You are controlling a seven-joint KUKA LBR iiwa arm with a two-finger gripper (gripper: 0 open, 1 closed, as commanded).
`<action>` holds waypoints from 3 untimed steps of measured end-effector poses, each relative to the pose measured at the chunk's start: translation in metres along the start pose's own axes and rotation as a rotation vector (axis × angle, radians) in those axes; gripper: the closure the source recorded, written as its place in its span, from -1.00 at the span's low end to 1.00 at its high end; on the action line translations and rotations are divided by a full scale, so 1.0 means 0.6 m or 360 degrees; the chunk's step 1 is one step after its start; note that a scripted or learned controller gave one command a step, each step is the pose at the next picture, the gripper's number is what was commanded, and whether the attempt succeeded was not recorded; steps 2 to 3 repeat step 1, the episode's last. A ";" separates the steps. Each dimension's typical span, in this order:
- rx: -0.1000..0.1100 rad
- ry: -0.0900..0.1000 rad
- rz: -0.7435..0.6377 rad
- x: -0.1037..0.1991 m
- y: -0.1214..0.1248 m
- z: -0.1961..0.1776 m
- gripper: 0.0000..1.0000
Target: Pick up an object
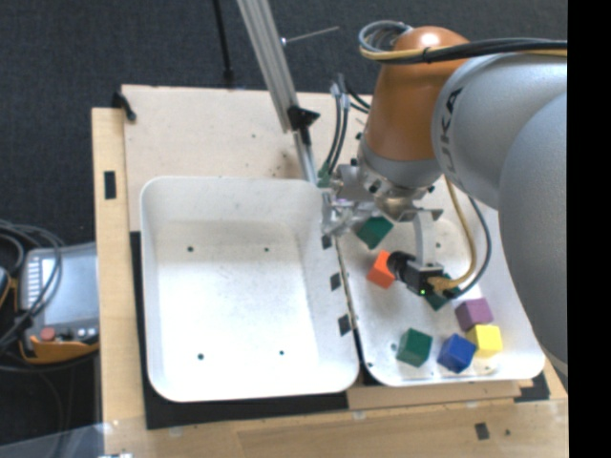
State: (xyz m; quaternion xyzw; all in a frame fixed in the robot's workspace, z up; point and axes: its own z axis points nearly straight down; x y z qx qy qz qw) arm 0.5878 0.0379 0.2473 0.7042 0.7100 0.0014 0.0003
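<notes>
My gripper (374,208) hangs over the upper left part of the right bin (520,356), under the orange wrist band. A teal-green block (374,230) sits directly below it, partly covered by the gripper body; whether it is held cannot be made out. An orange block (382,270) lies just below that. Along the bin's front lie a green cube (414,346), a blue cube (456,352), a yellow cube (487,338) and a purple cube (474,312). A dark green piece (436,300) shows beside a black cable fitting.
The left bin (172,208) stands beside the right one, their rims meeting at a ridge (342,294). A slanted metal rail (272,65) rises behind the bins. The arm's grey body covers the right bin's far side. Cables loop near the orange block.
</notes>
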 end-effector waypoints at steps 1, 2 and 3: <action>0.0001 -0.0002 0.0003 0.073 0.014 0.003 1.00; 0.0001 -0.0002 0.0003 0.073 0.014 0.003 1.00; 0.0001 -0.0002 0.0003 0.073 0.014 0.003 1.00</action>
